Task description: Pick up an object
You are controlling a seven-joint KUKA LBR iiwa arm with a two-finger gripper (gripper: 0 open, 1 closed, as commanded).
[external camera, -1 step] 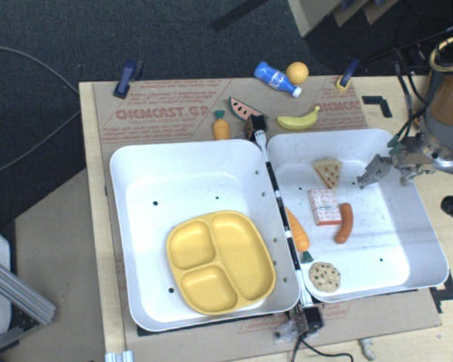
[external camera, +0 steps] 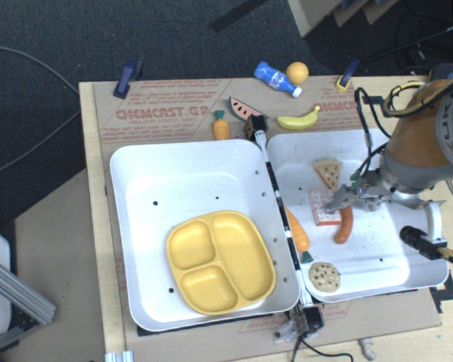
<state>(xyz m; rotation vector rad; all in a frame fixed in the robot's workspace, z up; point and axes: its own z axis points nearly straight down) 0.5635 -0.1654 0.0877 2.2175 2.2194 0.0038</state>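
Note:
The right bin holds a pizza slice, a pink packet, a red sausage, a carrot by the left wall and a cookie at the front. My gripper reaches in from the right and sits low over the packet's right edge, just above the sausage's upper end. Nothing is visibly held in it. The grey arm with its orange band covers the bin's right side.
In the left bin lies a yellow divided plate. Behind the bins on the board lie a banana, a blue bottle, an orange, a watermelon slice and a small orange toy.

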